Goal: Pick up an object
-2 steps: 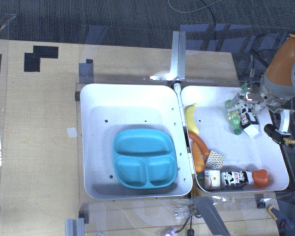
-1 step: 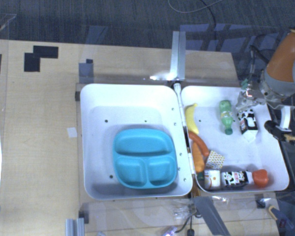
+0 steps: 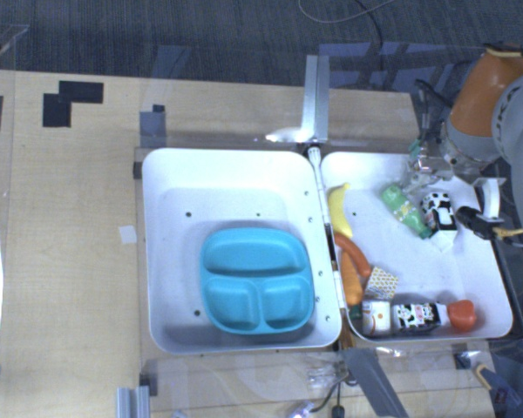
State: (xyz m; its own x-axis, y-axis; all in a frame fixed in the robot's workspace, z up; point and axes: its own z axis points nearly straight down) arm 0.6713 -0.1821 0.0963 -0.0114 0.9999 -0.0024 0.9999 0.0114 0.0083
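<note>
Your arm reaches into right bin (image 3: 492,273) at far right corner; gripper (image 3: 424,165) sits just above green packet (image 3: 406,207). Claw state: cannot tell. Black-and-white carton (image 3: 438,209) beside packet. Banana (image 3: 338,209) and carrot (image 3: 354,270) along left wall. Bottle (image 3: 416,316) with red cap at near edge. Left bin (image 3: 170,181): blue divided tray (image 3: 256,279).
</note>
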